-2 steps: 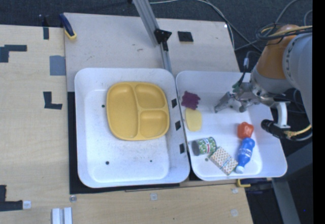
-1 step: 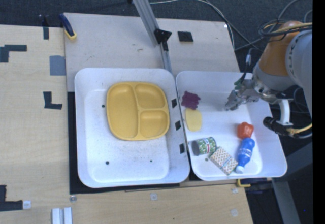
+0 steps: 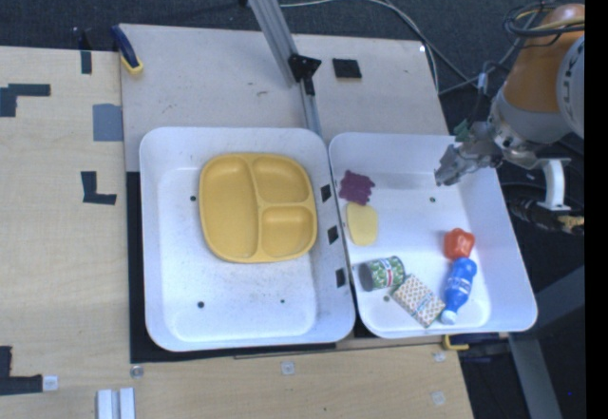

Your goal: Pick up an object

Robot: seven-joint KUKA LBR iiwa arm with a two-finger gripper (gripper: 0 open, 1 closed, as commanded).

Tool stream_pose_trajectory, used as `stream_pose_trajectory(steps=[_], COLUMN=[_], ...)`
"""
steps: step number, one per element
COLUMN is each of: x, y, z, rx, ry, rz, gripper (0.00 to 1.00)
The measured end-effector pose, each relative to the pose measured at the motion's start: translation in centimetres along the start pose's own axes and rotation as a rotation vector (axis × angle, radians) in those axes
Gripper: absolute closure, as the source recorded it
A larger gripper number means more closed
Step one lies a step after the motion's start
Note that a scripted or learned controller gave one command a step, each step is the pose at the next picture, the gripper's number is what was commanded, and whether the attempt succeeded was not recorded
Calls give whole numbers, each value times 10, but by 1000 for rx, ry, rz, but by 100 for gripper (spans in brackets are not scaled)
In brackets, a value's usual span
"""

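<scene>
A: Hand [image 3: 452, 167] over the right bin [image 3: 418, 153], near its far right corner. Can't tell how its grip stands; nothing seen in it.

B: Candidates?

A: All at the bin's near half: red object [image 3: 459, 241], blue bottle [image 3: 458, 286], green can [image 3: 383, 273], patterned box [image 3: 417, 299], yellow piece [image 3: 362, 224], purple piece [image 3: 356, 185] by the divider. Left bin [image 3: 171, 246] carries a yellow divided plate [image 3: 257, 206].

B: Risks?

A: Likely closing on bare floor. Bottle touches red object; can touches box, so a descent may nudge neighbours. Can could roll.
</scene>
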State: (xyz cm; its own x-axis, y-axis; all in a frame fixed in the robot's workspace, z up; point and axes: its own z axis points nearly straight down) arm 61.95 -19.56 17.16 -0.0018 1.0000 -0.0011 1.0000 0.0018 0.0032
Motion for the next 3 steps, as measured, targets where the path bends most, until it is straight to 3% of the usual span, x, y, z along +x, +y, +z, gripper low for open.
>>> stream_pose_trajectory(steps=[2, 3], x=[3, 59], y=[4, -9], z=[-86, -89], rx=[-1, 4], ry=[0, 2], rz=[0, -4], gripper=[100, 100])
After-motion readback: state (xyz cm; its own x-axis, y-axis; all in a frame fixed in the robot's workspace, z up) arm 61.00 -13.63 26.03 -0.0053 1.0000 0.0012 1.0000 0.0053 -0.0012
